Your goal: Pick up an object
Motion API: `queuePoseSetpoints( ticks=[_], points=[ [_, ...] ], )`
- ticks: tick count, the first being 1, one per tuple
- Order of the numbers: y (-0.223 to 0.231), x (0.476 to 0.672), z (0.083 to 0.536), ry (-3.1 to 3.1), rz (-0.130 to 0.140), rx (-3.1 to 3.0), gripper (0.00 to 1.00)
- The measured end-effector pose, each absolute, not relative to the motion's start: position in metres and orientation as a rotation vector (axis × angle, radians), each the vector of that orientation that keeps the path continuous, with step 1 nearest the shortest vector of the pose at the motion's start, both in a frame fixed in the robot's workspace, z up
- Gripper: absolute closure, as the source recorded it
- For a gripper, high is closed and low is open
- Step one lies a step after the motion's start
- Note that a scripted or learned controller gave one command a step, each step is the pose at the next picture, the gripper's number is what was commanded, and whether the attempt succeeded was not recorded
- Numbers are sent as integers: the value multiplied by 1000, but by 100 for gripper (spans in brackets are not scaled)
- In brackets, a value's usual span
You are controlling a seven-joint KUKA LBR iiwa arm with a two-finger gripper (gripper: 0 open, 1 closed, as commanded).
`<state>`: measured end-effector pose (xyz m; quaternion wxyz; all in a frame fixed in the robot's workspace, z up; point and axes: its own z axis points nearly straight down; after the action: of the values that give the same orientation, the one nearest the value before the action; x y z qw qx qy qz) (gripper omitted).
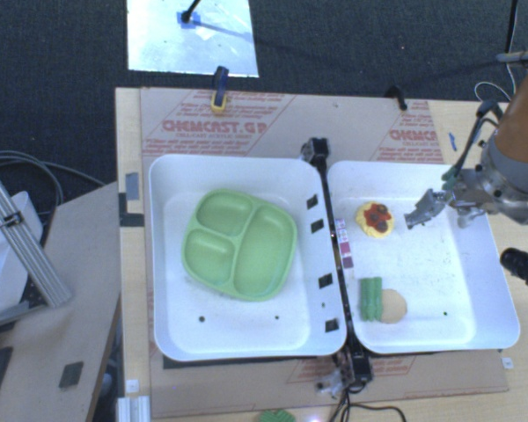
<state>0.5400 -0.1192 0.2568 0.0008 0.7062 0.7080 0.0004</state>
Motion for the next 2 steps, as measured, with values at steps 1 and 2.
queuePoseSetpoints(
  ticks=[1,2],
  points=[
    [-108,499,122,2227,-5,2226,0],
    [-82,500,82,2228,0,2218,0]
  ],
)
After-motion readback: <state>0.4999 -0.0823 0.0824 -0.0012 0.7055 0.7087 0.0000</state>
